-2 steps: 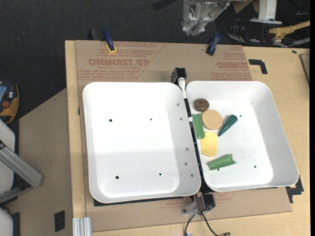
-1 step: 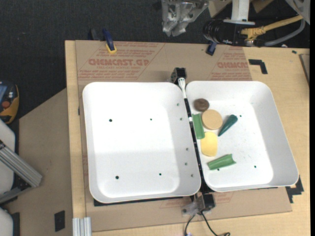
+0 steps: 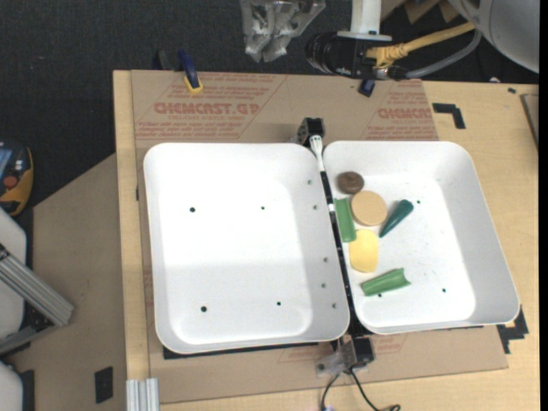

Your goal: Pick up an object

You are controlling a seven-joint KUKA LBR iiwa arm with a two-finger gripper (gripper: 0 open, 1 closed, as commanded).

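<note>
1. Nearest you in the right-hand shallow white bin [image 3: 479,229]: a green wedge-shaped block [image 3: 384,282], then a pale yellow block [image 3: 365,251].
2. Beyond them: a tan round wooden disc [image 3: 369,207], a dark teal cone [image 3: 396,217], a green bar [image 3: 344,219] and a brown round disc [image 3: 349,181].
3. Far edge: the two-finger gripper [image 3: 272,24] hangs beyond the bench, clear of both bins; you cannot tell the finger state.

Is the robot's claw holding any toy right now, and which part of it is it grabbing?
No, nothing is held. The gripper hangs above the bench, beyond the bins, with nothing between its fingers. The toys all lie in the right bin.
</note>
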